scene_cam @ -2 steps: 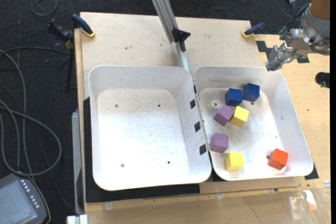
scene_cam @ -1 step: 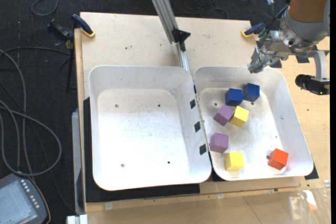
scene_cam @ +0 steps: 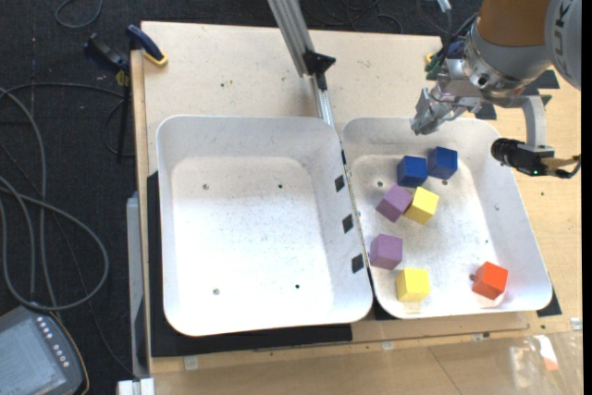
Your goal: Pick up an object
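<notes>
Blue cubes [scene_cam: 427, 166] are sitting touching near the right bin's [scene_cam: 523, 240] far wall, below the gripper [scene_cam: 428, 121], whose jaw opening I cannot tell, so a descent is risking nudging both instead of grasping one.

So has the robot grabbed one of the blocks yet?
Not yet. All seven small foam cubes sit in the right white bin: two blue, two purple, two yellow, one orange. The grey arm's gripper is over that bin's far edge, close to the nearer blue cube, with no cube in it. Left to do: come down on a cube, grip it and lift.
</notes>
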### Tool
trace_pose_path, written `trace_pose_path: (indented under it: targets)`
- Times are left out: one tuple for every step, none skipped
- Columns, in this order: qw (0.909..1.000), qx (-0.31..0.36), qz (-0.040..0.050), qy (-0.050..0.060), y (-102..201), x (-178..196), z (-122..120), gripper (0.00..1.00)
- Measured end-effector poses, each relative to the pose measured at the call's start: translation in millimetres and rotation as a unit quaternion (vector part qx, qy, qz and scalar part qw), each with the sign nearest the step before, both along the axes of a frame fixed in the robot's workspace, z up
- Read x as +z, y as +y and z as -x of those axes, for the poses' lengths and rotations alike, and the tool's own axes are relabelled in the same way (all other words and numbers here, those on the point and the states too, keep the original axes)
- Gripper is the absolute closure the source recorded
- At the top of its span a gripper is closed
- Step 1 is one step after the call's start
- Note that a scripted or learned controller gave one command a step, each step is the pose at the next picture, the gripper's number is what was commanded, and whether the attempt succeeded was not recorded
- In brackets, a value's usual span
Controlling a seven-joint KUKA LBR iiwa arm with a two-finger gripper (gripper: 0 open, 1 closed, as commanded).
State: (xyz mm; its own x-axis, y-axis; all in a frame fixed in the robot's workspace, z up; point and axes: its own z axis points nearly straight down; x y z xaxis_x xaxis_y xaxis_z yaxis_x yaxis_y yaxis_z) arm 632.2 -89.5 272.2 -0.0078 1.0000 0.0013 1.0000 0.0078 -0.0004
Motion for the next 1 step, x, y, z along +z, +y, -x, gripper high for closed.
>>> trace_pose_path:
  targets:
    - [1.0,0.0,0.0001,0.0,46.2,-1.3,13.9,1.0]
